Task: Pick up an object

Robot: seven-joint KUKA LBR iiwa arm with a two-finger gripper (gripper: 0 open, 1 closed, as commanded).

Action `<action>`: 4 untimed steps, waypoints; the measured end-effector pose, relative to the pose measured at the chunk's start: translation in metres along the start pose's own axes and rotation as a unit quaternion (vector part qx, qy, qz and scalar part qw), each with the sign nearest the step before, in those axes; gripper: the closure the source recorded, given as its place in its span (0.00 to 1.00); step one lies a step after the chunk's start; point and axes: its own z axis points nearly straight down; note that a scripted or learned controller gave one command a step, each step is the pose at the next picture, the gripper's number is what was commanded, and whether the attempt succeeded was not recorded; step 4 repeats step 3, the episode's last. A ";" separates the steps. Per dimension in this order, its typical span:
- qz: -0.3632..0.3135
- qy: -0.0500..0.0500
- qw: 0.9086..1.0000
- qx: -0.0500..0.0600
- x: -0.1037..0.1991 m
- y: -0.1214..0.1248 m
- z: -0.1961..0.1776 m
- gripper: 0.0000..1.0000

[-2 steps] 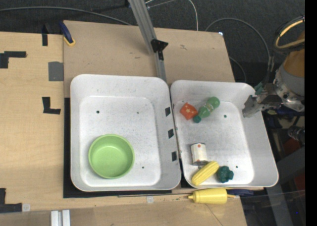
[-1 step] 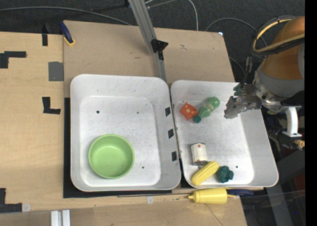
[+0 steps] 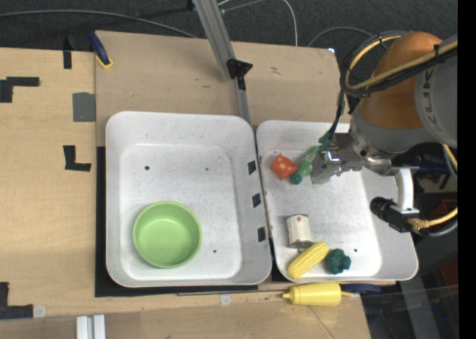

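My gripper [image 3: 321, 169] hangs over the upper middle of the right bin [image 3: 372, 204], reaching in from the right. A green object [image 3: 307, 160] lies right beside it on its left, touching or nearly so. Left of that rests an orange-red block [image 3: 281, 166]. Lower in the same bin lie a small white cylinder [image 3: 299, 229], a yellow corn cob [image 3: 308, 259] and a dark green lump [image 3: 338, 260]. I cannot tell how the gripper stands.
The left bin [image 3: 149, 144] holds a green bowl [image 3: 167, 234] at its lower left. A yellow bottle-like item [image 3: 315, 294] lies on the bench just below the right bin. A grey pole [image 3: 216, 25] slants down to the bins' top seam. Cables loop behind.
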 end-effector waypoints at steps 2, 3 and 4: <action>0.000 0.000 1.000 0.001 0.108 -0.016 -0.006 1.00; -0.001 0.000 1.000 0.000 0.158 -0.014 -0.010 1.00; -0.001 0.000 1.000 0.000 0.158 -0.014 -0.010 1.00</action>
